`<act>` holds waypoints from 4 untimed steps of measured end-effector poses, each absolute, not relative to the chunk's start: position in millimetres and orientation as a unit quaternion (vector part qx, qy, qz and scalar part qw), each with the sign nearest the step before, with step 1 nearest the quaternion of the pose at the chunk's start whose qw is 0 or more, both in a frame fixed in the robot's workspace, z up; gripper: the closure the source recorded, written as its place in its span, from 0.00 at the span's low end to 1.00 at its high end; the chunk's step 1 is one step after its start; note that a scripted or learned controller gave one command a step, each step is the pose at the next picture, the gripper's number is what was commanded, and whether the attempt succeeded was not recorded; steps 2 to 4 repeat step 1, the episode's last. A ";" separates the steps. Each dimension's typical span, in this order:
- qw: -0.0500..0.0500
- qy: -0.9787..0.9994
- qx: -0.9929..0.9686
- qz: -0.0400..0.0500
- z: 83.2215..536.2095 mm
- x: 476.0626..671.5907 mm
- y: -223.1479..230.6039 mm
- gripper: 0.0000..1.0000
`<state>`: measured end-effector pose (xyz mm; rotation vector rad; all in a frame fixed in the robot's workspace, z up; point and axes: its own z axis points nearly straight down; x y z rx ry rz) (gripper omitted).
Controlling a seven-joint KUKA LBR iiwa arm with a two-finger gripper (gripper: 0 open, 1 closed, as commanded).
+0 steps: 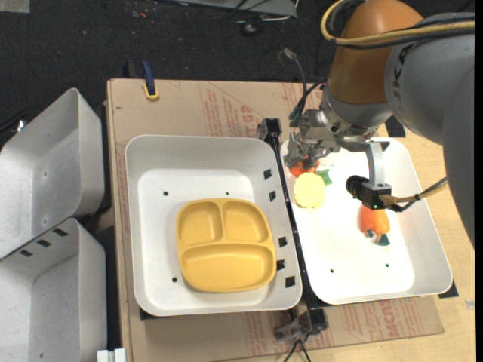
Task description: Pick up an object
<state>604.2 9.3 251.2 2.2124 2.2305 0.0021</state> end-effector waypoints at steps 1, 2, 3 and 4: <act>0.000 0.710 0.705 0.000 247.9 606.2 56.4 1.00; 0.000 0.710 0.705 0.000 247.9 606.2 56.4 1.00; 0.000 0.710 0.705 0.000 247.9 606.2 56.4 1.00; 0.000 0.710 0.705 0.000 247.9 606.2 56.4 1.00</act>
